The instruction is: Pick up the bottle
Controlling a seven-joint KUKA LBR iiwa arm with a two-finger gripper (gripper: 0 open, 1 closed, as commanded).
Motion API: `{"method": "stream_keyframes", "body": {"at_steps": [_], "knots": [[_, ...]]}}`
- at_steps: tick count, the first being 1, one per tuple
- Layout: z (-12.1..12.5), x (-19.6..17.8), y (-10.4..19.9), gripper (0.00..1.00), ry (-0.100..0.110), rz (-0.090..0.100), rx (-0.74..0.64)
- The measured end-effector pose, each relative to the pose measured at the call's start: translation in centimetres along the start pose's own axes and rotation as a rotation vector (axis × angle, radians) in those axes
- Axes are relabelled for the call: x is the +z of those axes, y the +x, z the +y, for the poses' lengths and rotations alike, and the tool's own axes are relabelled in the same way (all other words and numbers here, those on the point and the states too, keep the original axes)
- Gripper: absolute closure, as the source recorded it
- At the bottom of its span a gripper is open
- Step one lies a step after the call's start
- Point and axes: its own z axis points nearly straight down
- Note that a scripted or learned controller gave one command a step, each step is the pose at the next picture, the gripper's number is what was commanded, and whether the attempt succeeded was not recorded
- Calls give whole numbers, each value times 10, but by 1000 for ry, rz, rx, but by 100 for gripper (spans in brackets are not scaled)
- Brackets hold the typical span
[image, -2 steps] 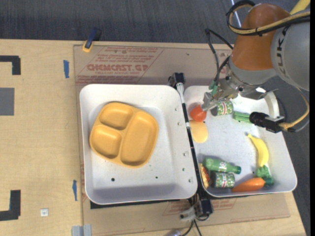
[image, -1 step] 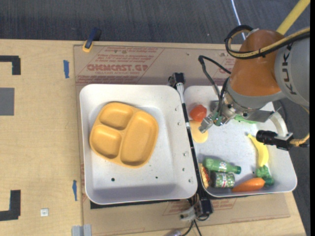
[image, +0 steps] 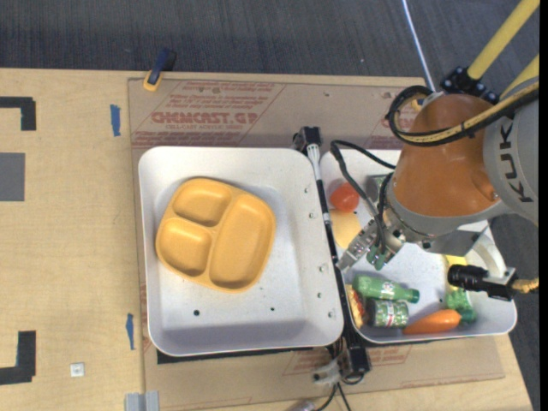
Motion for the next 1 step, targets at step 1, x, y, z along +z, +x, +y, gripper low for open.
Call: {"method": "stream_keyframes", "body": {"at_steps": [1], "knots": [[35,11,59,100,0,0,-192]]}}
